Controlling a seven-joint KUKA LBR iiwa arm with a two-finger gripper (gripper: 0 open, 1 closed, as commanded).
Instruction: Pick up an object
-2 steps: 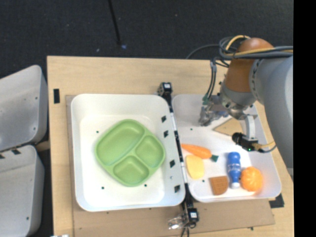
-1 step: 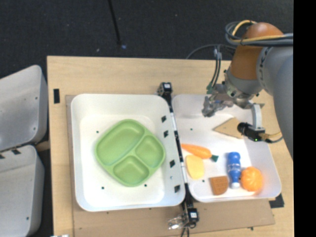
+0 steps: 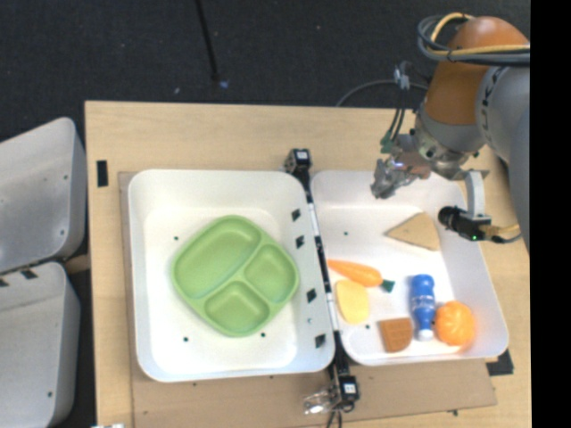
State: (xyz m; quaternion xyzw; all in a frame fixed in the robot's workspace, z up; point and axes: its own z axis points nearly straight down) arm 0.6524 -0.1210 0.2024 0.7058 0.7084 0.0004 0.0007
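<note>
Carrot [image 3: 355, 273] looks the likeliest pick: it lies near the middle of my right bin [image 3: 475, 279], beside the yellow piece [image 3: 352, 302]. I judge it light, stiff plastic, somewhat slick, best pinched across its thick orange middle. My gripper [image 3: 390, 182] hangs over the bin's far edge, well apart from it; its opening I cannot tell.

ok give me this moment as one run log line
two-finger gripper: above right white bin far edge | holding: nothing seen | nearest: tan wedge | green divided plate: left bin
</note>
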